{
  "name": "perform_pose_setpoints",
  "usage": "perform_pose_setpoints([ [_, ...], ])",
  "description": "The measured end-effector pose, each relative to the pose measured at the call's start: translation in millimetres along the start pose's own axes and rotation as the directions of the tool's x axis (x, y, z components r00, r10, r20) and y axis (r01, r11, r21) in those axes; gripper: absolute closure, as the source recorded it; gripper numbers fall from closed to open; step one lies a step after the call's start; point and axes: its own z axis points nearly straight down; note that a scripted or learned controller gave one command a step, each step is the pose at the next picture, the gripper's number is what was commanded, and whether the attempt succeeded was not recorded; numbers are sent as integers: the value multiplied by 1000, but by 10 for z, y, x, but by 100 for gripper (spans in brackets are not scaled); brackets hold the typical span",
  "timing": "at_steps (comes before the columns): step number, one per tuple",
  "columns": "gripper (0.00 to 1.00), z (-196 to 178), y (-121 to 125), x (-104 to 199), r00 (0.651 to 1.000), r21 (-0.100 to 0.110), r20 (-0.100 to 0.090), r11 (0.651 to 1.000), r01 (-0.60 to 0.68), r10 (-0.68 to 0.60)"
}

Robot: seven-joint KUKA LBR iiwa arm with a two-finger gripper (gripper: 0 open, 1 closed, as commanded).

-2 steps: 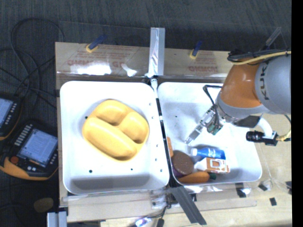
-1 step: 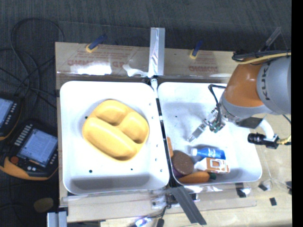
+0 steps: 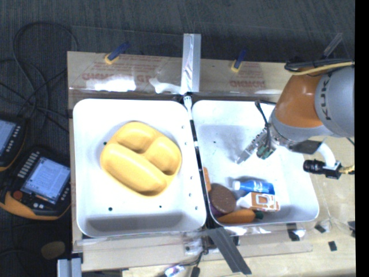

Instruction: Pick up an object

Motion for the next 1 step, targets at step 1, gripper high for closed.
perform_pose_setpoints([
  [1,100,-1599,173,568,1000,13,-8,1000,17,-17],
])
